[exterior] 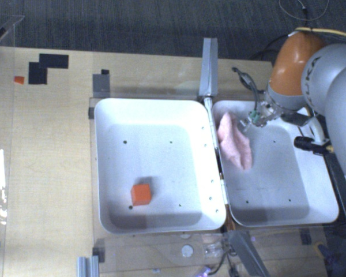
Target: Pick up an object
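Wooden bench (52, 172), two white bins. Left bin (109, 154): orange block (141, 194) near front, untouched. Right bin (288, 212): pink cloth (235, 142) draped beside dividing wall, upper corner pinched in gripper (255, 118), seemingly lifted for pickup; rest hanging slack.

The two bins (161, 120) looked like smooth white plastic with a faint sheen. In the right bin, against the wall nearest the left one, a pink cloth (235, 140) appeared soft, matt and creased. An orange block (141, 194) in the left bin looked matt, perhaps foam. The bench (46, 154) beneath the bins showed pale wood, lightly glossy. Above the right bin, the arm (328, 74) had smooth grey and orange shells.
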Controlling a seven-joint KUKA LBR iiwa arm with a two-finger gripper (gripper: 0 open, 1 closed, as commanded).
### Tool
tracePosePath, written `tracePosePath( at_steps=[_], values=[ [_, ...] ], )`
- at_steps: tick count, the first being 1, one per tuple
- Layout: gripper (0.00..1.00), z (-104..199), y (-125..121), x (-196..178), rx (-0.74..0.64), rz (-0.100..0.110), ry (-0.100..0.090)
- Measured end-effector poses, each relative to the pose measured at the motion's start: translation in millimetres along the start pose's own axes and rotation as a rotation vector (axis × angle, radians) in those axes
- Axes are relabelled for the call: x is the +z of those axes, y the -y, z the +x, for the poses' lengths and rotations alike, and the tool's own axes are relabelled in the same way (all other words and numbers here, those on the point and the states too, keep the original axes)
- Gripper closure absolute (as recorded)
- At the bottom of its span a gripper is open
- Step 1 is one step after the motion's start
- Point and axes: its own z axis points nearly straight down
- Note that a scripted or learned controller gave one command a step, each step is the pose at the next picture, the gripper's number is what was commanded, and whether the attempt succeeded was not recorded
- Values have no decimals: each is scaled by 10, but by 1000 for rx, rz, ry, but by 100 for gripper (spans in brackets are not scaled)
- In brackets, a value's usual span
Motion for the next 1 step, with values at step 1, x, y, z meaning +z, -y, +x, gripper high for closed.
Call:
tracePosePath(
  at_steps=[1],
  values=[
    [0,3,-2,1,0,0,-1]
  ],
)
